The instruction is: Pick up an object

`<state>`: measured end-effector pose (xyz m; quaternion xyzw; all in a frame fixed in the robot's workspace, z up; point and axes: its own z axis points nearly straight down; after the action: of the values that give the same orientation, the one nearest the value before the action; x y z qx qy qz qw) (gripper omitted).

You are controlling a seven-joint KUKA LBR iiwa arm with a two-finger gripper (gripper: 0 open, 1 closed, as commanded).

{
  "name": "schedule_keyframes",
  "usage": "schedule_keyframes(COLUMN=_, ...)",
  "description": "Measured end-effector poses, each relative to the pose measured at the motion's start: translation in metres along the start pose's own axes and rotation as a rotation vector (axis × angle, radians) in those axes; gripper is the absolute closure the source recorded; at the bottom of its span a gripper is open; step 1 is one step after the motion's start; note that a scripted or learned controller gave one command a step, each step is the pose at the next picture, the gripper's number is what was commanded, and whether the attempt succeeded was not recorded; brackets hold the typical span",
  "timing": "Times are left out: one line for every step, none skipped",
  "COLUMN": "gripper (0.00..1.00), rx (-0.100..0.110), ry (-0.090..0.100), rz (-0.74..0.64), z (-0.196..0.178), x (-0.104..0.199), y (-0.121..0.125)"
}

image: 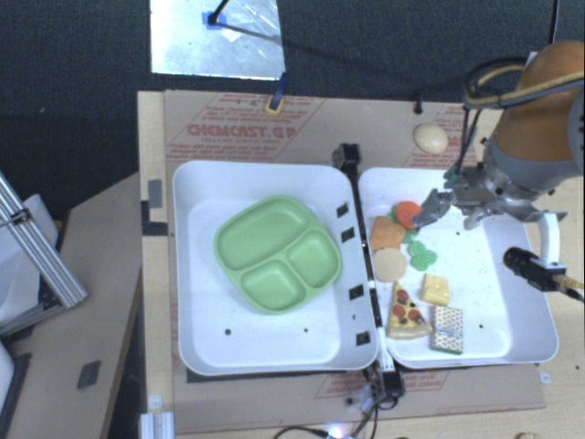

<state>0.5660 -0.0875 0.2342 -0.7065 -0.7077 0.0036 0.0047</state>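
Note:
The right bin (494,323) holds several toy foods along its left side: a red tomato (407,213), a brown bread piece (388,234), a round beige cookie (390,264), a green leafy piece (421,254), a yellow cheese block (436,290), a pizza slice (406,313) and a patterned wafer (447,328). My gripper (452,213) hangs over the bin's back part, just right of the tomato. Its fingers stand apart, open, with nothing between them.
A green divided plate (279,252) lies in the left bin (206,337). A beige egg-shaped object (430,138) rests on the cardboard behind the right bin. A black fitting (530,268) on the arm juts over the bin's right side.

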Motion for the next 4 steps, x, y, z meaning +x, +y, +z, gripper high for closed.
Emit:
schedule_keyframes(gripper=0.0, rx=-0.013, ry=-0.001, rz=-0.002, z=-0.007, x=0.0, y=0.002)
schedule_keyframes(gripper=0.0, rx=-0.011, ry=-0.001, rz=0.001, z=0.054, x=-0.004, y=0.005)
schedule_keyframes(gripper=0.0, rx=-0.01, ry=-0.001, rz=0.001, z=0.096, x=-0.005, y=0.009)
schedule_keyframes(gripper=0.0, rx=-0.014, ry=-0.001, rz=0.001, z=0.146, x=-0.005, y=0.011)
